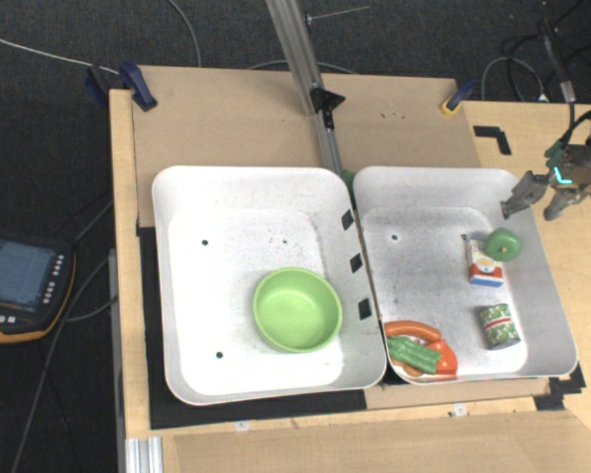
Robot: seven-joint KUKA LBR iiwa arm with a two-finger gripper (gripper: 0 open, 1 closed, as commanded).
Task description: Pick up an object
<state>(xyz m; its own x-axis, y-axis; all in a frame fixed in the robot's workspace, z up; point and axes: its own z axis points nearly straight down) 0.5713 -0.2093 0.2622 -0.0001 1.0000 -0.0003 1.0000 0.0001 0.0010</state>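
Nearest the camera, a dish of orange and green vegetables (421, 350) sits in the right bin (542, 294). Farther back, my pincer (544, 193) hangs spread and empty over the bin's far right rim, the green ball (502, 243) near, below-left.

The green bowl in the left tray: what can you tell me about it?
The green bowl is round, pale lime green and looks like smooth plastic. It stands upright with its opening up, and nothing shows inside it. It rests on the floor of the left tray, toward the near right part, apart from the walls. Nothing else touches it.
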